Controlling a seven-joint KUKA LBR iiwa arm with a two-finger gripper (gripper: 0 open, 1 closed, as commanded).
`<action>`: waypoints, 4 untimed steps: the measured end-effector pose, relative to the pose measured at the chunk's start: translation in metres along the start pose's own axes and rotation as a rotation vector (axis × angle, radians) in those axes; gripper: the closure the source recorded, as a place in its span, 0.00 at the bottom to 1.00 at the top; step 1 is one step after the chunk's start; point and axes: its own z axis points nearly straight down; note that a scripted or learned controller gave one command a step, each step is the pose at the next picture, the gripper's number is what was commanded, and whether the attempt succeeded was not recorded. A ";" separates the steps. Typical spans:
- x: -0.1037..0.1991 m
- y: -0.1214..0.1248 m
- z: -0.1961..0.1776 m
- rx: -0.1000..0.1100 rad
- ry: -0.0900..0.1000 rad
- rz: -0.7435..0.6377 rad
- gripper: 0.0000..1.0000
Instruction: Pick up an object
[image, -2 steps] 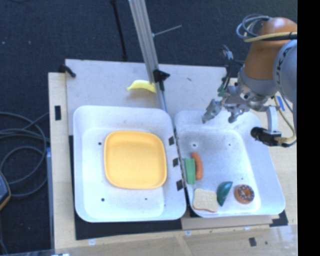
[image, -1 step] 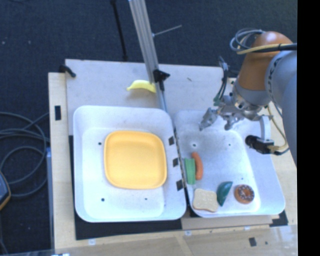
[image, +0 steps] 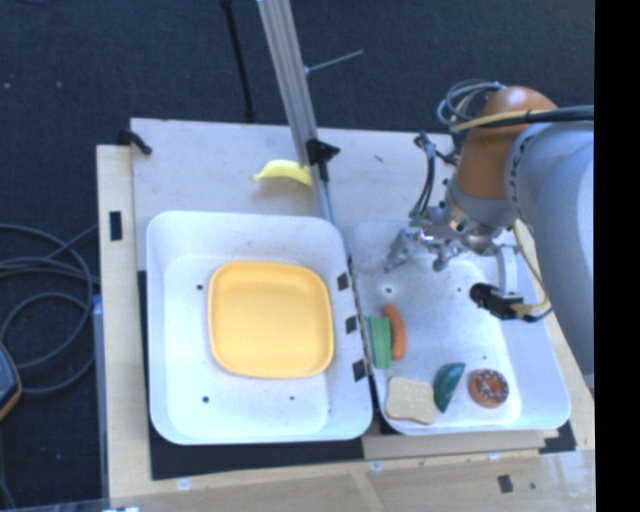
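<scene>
We are seeing open floor across the upper and middle part of the right bin (image: 540, 370), under the gripper (image: 420, 250). Its near edge is crowded: a green block (image: 380, 342) touching an orange sausage (image: 396, 331), a bread slice (image: 410, 400), a green leaf (image: 449, 384), a donut (image: 488, 387). A yellow plate (image: 270, 319) is filling the left bin (image: 165, 300).

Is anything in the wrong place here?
Yes, the banana lies on the bench behind the left bin, outside both bins. The other toy foods sit in the right bin, and the yellow plate sits in the left bin.
</scene>
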 end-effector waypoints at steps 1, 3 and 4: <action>-0.001 0.000 0.031 -0.002 -0.001 0.000 0.00; 0.001 0.009 -0.028 -0.009 0.000 0.000 1.00; 0.000 0.010 -0.082 -0.009 0.000 0.000 1.00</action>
